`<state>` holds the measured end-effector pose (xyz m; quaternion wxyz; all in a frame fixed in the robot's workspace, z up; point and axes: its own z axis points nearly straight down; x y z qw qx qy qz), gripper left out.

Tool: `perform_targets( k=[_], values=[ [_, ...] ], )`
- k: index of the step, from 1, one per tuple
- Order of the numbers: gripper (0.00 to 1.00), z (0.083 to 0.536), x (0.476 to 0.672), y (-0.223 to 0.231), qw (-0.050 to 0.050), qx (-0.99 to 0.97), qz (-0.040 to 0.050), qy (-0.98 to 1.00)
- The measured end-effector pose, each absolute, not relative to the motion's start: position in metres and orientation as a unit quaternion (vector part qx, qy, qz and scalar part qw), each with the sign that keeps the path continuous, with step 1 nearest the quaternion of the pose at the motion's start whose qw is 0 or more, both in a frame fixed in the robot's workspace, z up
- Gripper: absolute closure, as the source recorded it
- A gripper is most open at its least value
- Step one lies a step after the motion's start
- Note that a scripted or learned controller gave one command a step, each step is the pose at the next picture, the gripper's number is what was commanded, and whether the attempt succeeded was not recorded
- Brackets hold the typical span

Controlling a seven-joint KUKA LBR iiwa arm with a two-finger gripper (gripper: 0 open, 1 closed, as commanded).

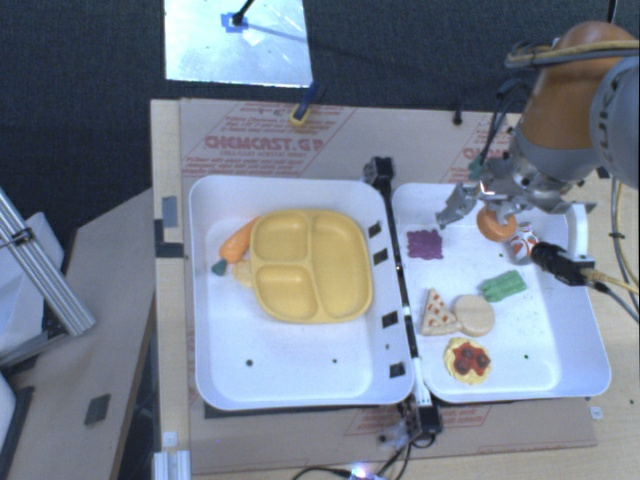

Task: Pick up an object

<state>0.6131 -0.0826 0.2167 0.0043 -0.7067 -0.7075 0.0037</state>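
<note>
Nearest you, the toy pizza (467,360) lies untouched; at two o'clock the jaws (487,208) hover over an orange piece (492,226), their state unclear, nothing lifted.

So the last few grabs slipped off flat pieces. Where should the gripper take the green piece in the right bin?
Grip the green piece across its narrow width, near the middle, coming straight down from above. It lies flat as a short bar slanting up to the right, with bare bin floor along both long sides. The round cookie sits close at its lower left end.
</note>
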Motion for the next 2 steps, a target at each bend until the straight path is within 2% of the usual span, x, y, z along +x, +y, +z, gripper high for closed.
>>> perform_targets(
  k=[1, 2],
  values=[
    [0.00, 0.224, 0.616, -0.082, 0.000, -0.706, -0.0004, -0.708],
    [0.00, 0.161, 0.614, -0.082, 0.002, -0.707, 0.0013, -0.707]
  ],
)
